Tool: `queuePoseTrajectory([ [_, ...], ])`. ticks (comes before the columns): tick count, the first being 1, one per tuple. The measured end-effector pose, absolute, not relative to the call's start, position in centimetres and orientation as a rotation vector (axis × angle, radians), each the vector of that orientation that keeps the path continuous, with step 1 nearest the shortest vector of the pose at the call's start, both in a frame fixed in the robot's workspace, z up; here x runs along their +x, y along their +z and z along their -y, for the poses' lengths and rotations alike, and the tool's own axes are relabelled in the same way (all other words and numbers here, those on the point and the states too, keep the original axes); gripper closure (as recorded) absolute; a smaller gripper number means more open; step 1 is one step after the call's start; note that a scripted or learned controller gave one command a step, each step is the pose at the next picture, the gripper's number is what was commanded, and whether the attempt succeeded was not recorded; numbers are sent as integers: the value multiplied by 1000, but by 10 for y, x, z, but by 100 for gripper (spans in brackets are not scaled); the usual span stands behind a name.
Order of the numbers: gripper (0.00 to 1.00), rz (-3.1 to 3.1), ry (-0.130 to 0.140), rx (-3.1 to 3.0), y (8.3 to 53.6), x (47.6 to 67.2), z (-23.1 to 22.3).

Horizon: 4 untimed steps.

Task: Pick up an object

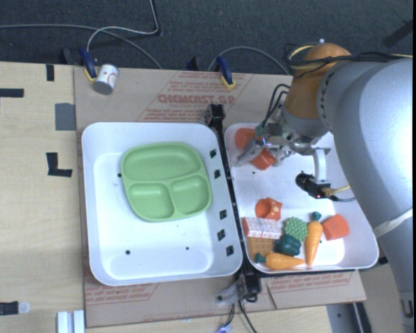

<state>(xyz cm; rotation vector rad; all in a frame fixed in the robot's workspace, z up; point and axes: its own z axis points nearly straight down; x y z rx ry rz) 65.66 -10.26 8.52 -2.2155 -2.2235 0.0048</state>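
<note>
On the far left we see the bare wooden bench (28,207) with black tape marks. At about eleven o'clock from the left bin (100,186) a small white cylinder (105,78) lies on the cardboard sheet (180,99), beside a blue clamp (89,64).

In the left bin a green divided plate (166,180) sits toward the upper middle, its two small compartments facing five o'clock.

A row of black clips (222,186) runs along the seam where the two bins meet.

In the right bin (364,252) we count several toys. At its twelve o'clock end lie two orange-red pieces (253,148), one close against the other. Near the centre sits a small orange cup (268,208) above a waffle-like tile (261,231). Toward six o'clock we see a cluster: a green bumpy piece (295,227), a dark teal piece (288,244), a carrot lying flat (284,261) and a second carrot (313,240) pointing toward six o'clock. A red block (335,227) lies just at three o'clock of that second carrot.

The gripper (274,143) hangs over the bin's twelve o'clock end, directly beside the orange-red pieces, at their three o'clock. We cannot tell how wide it stands, nor whether anything sits in it. The grey arm (374,130) with its orange band (312,82) fills the right side.
</note>
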Motion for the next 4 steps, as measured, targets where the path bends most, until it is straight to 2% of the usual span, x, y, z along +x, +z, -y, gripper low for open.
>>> queuePoseTrajectory([
  [1,0,2213,32,-2204,84,663,102],
  [4,0,2211,25,-2196,83,664,106],
])
